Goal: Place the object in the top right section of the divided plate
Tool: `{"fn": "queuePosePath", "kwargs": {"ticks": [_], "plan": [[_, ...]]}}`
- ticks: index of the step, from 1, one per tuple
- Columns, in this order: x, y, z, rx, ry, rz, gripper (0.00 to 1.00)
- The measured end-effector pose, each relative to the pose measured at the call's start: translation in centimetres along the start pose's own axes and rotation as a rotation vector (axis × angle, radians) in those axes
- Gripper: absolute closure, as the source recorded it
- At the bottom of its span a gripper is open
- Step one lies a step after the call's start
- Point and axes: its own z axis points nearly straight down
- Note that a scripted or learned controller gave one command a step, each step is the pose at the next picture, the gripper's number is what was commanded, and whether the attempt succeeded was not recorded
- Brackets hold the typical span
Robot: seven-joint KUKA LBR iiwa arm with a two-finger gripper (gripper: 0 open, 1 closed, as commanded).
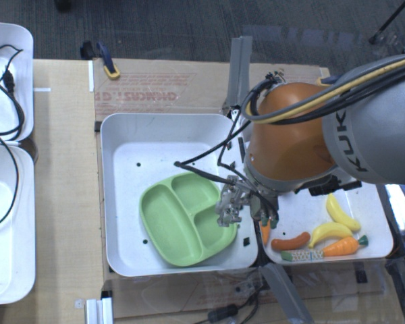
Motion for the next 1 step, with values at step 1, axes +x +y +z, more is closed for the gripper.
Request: {"fn": "queuePosePath", "kwargs": {"ticks": [1], "plan": [[-1.26, -11.53, 0.62, 0.001, 0.001, -0.058, 1.00]]}}
